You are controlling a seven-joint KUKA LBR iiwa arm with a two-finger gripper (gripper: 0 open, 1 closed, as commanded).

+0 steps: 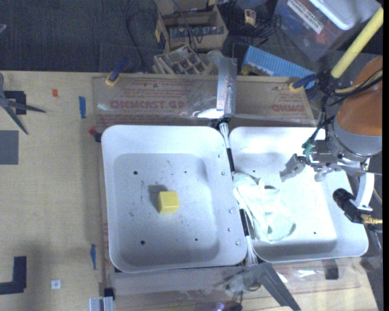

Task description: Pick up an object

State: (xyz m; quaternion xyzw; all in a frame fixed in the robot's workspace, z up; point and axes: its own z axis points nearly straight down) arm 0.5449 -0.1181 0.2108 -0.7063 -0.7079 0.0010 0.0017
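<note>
Wooden bench w/ two white bins point(121, 146): gripper point(302, 167) over right bin, finger state unclear, may snag crumpled clear plastic point(264, 209), far from yellow block point(169, 201).

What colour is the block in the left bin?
Yellow: the block shows clearly in the camera view.

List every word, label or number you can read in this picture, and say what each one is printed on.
"CHEMCAST GP" (my best reading, letters blurred): red print on the sheet behind the left bin.
Red print on the sheet behind the right bin: too blurred and cut off to read.
Label on the blue box: too small to read.
</note>
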